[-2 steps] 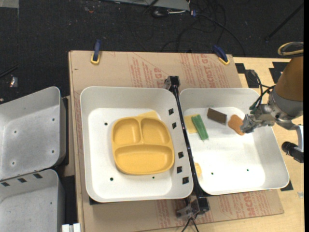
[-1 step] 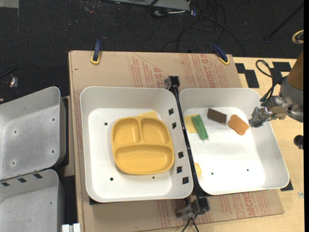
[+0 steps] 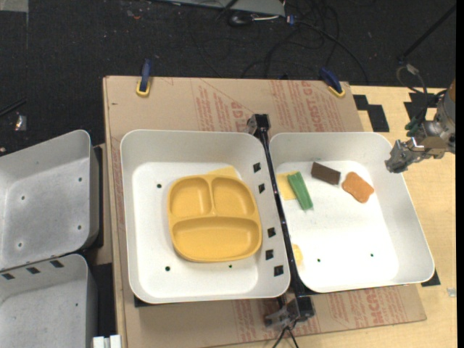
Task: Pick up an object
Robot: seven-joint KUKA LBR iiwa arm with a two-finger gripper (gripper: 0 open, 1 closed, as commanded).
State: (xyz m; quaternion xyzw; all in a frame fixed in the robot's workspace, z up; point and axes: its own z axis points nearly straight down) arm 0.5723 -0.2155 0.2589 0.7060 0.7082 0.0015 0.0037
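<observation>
Orange sponge (image 3: 357,187) left of claw (image 3: 401,158)

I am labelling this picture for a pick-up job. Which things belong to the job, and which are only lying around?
For the job:
gripper, at the right bin's edge
green block
brown block
orange sponge
yellow tray, in the left bin

Lying about:
clamps
cables
spare bins on the left

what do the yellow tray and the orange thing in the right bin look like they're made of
The yellow tray looks like moulded hard plastic: one even colour, smooth rounded dividers, a soft sheen. The orange thing seems to be sponge or foam, with a dull, faintly grainy surface and soft rounded edges, though the view is too coarse to be sure.
</observation>
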